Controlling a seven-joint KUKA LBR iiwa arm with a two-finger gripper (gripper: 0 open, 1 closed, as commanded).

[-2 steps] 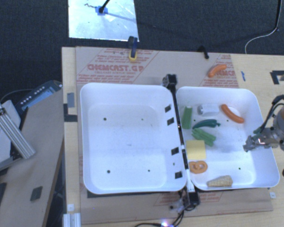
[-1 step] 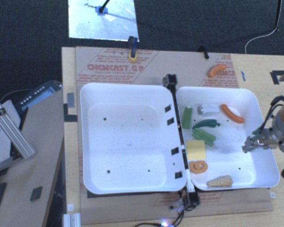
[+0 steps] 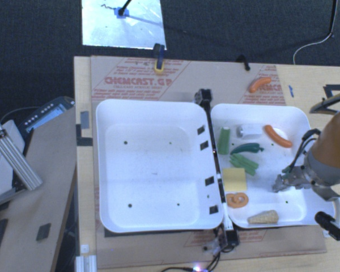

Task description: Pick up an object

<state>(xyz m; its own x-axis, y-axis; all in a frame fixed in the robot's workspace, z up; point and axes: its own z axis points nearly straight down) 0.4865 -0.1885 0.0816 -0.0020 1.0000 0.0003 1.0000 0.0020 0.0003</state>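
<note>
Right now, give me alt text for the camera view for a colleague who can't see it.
The gripper hangs low in the right bin beside small toy foods, including a yellow square, green pieces and an orange sausage. The left bin sits alongside.

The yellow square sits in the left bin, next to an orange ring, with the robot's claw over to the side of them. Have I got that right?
Not quite. The camera view shows the yellow square in the right bin, not the left bin. The rest holds: the orange ring lies just beside it, and the gripper is off to their side.
</note>
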